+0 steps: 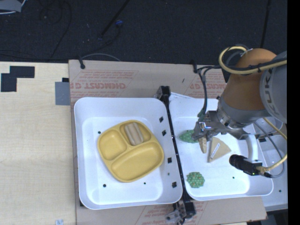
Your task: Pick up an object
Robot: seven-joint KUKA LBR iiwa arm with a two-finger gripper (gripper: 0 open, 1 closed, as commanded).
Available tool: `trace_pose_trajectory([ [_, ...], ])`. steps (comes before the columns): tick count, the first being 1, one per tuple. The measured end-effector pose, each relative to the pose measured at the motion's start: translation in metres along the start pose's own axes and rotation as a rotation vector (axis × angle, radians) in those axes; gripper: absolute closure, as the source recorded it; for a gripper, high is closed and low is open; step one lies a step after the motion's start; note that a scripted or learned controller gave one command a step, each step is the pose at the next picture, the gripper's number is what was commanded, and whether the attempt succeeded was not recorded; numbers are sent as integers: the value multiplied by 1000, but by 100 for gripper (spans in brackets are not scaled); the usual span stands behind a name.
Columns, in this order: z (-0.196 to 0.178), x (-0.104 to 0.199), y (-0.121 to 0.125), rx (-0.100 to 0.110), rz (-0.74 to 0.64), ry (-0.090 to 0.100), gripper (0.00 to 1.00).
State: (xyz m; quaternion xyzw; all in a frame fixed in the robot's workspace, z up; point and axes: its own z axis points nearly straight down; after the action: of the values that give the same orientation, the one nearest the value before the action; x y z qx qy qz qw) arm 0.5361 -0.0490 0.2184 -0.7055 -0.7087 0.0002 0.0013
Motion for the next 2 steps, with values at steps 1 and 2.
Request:
trace_pose_trajectory([
  [1, -11, 52, 17, 0, -1, 0, 100],
  [2, -16, 100, 24, 1, 1, -1, 100],
])
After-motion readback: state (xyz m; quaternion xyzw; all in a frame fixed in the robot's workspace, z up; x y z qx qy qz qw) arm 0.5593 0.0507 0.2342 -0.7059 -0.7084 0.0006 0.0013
